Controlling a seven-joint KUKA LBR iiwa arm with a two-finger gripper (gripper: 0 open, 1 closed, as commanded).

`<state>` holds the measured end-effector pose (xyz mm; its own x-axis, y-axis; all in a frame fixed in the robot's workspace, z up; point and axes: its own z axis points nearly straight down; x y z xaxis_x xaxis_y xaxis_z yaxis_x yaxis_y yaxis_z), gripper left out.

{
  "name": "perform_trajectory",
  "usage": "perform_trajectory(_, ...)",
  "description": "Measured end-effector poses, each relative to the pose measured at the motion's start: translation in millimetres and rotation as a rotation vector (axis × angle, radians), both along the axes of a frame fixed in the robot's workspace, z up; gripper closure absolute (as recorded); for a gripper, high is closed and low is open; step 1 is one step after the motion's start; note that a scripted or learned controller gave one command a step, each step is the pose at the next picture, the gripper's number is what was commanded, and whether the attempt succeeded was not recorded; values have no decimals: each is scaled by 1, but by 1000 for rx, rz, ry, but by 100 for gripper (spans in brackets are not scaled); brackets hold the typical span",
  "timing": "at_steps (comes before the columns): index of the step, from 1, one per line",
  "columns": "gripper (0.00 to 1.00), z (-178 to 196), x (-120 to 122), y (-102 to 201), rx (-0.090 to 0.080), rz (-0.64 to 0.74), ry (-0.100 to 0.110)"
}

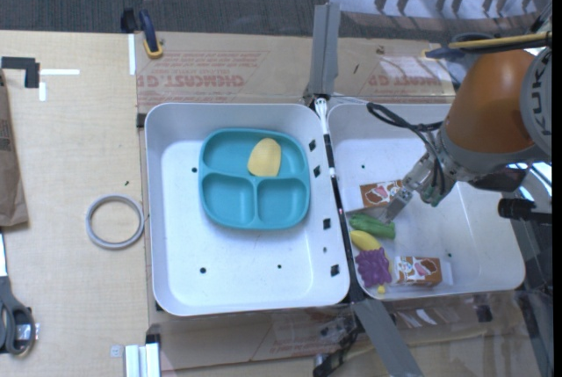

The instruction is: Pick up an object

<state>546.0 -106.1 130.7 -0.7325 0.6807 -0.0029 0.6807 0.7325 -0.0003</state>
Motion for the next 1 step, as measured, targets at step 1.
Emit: perform_trajectory(1,0,-38,32,-14,2,-59,1)
